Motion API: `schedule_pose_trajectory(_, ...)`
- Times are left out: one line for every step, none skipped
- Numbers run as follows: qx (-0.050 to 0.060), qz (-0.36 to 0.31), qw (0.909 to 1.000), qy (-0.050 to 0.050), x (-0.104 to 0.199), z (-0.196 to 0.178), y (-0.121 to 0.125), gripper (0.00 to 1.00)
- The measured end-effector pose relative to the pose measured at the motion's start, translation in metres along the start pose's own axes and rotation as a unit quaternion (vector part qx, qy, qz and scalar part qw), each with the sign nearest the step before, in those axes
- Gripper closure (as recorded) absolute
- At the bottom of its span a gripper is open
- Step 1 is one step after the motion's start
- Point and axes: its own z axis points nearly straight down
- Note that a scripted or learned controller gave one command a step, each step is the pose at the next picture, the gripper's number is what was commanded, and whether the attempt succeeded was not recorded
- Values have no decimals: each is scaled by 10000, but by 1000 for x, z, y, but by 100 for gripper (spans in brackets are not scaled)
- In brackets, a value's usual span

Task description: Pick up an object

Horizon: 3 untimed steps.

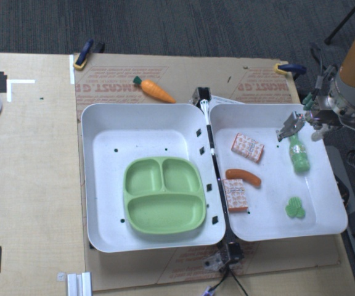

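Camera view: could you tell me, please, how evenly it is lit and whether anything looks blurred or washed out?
Camera view: even, soft light, with faint shadows inside the left bin beside the green plate; the right bin floor is bright but not blown out; the carrot is sharp, while the gripper near the green bottle looks slightly soft.

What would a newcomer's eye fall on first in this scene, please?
Probably the green divided plate, lying alone in the left bin. Next, the orange toy carrot on the cardboard behind that bin, and the hand hovering by the green bottle in the right bin.
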Motion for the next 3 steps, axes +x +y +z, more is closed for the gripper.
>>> schedule_pose_trajectory(0,592,9982,2,31,147,-33,0)
schedule_pose_trajectory(-35,207,9998,-21,48,160,-27,0)
schedule_pose_trajectory(-43,214,9998,4,50,150,-26,100)
